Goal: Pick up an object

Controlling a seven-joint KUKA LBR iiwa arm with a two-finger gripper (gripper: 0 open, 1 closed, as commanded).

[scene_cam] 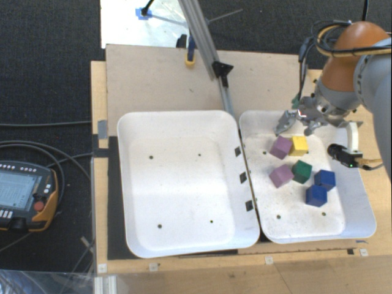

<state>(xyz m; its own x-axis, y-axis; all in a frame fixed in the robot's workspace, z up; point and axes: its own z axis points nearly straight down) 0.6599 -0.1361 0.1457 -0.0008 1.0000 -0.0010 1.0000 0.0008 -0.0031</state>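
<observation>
The right bin (343, 225) holds several small blocks: a yellow one (299, 144), two purple ones (281, 147) (282, 176), a green one (302, 171) and two blue ones (325, 179) (316, 195). My gripper (298, 125) hangs over the far part of this bin, just above and behind the yellow block and the upper purple block. Its fingers (284, 123) are spread apart with nothing between them.
The left bin (135, 225) lies beside the right one, joined by black clips (242, 177). A slanted metal pole (202, 32) crosses the bench behind the bins. A teach pendant (21, 195) rests on the floor at far left.
</observation>
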